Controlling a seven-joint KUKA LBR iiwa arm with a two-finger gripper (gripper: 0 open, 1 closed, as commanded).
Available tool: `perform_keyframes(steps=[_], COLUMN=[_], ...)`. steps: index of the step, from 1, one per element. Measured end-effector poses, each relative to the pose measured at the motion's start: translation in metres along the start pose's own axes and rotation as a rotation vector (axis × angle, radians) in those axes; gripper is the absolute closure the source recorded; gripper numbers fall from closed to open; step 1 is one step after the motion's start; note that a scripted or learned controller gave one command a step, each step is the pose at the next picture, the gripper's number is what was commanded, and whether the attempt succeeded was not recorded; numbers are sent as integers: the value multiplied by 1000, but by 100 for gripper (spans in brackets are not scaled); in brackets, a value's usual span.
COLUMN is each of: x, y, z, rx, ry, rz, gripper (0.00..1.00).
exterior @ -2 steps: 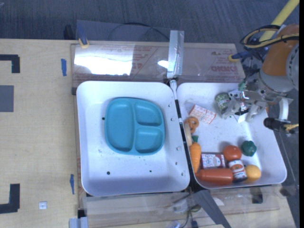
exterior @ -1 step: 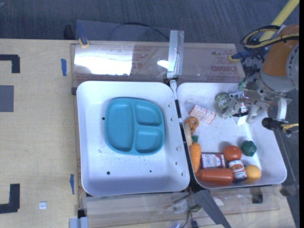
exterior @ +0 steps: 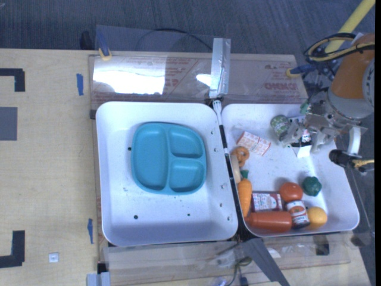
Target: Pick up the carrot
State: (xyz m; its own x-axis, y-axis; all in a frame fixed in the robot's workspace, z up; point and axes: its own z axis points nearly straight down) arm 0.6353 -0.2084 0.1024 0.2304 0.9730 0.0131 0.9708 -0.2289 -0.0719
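Observation:
The carrot (exterior: 244, 196) is orange with a green top and lies lengthwise against the left wall of the right bin (exterior: 351, 202), its tip pointing to the front. My gripper (exterior: 305, 138) hangs over the far right part of the same bin. It is well apart from the carrot, up and to the right of it. A small grey-green round object (exterior: 279, 124) lies just left of the gripper.
Around the carrot lie a tan ring-shaped piece (exterior: 240, 155), a red bottle (exterior: 277, 200), a red sausage (exterior: 268, 220), an orange ball (exterior: 317, 217), a dark green piece (exterior: 311, 186) and a printed card (exterior: 254, 143). The left bin (exterior: 113, 177) holds a blue divided plate (exterior: 168, 158).

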Motion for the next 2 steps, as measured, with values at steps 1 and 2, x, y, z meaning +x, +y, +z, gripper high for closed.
perform_keyframes(steps=[1,2], x=[2,1], y=[14,12], z=[12,-1], rx=[55,27], ry=[4,-5], rz=[-28,-52], gripper=[0,0])
